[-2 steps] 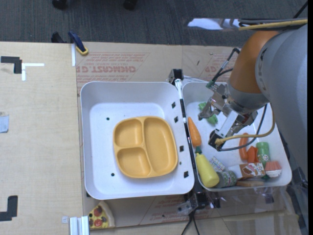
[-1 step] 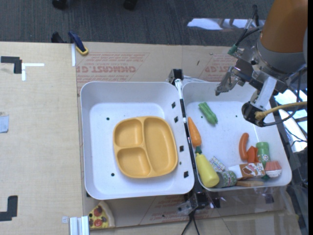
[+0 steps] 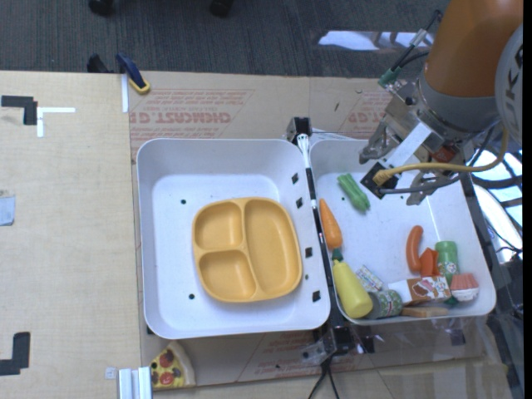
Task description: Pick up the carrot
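Observation:
The carrot point(image 3: 330, 225), orange with a green top end, lies in the right bin point(image 3: 478, 248) against its left wall. My gripper point(image 3: 397, 169) hangs above the back of that bin, up and to the right of the carrot and well apart from it. Its fingers stand open with nothing between them.
A green cucumber point(image 3: 354, 194) lies just behind the carrot, and a yellow squash point(image 3: 351, 293) just in front of it. An orange sausage point(image 3: 413, 248) and several other toy foods crowd the bin's front right. The left bin point(image 3: 158, 248) holds a yellow divided plate point(image 3: 247, 248).

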Available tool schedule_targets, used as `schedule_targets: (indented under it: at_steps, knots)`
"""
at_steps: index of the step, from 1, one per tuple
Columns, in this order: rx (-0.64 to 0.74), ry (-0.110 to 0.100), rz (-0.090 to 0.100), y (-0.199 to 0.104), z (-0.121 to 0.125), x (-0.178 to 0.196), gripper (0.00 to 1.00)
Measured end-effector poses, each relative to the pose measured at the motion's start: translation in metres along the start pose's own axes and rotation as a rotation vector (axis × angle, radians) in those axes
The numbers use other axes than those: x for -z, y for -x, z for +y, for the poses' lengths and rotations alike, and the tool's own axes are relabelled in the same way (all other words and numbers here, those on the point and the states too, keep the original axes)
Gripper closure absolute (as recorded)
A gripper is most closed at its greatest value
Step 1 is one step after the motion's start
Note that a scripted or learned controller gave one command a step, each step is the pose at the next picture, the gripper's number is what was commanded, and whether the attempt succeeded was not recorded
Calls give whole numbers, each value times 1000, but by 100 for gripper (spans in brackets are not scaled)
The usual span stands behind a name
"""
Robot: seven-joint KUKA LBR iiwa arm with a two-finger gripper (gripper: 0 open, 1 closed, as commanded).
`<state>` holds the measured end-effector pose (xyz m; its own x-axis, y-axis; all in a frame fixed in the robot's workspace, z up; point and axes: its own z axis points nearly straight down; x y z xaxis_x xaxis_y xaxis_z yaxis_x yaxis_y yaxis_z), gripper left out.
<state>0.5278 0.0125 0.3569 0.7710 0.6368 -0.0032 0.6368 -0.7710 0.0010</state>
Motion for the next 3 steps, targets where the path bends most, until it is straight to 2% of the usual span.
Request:
schedule_targets:
  at_steps: [1,2,3]
  knots:
    - [-25,-5,-4,-10,-8,-162,0]
    - [-278,-3,-2,36,131,-228,0]
    - [-128,0,0,31,84,-21,0]
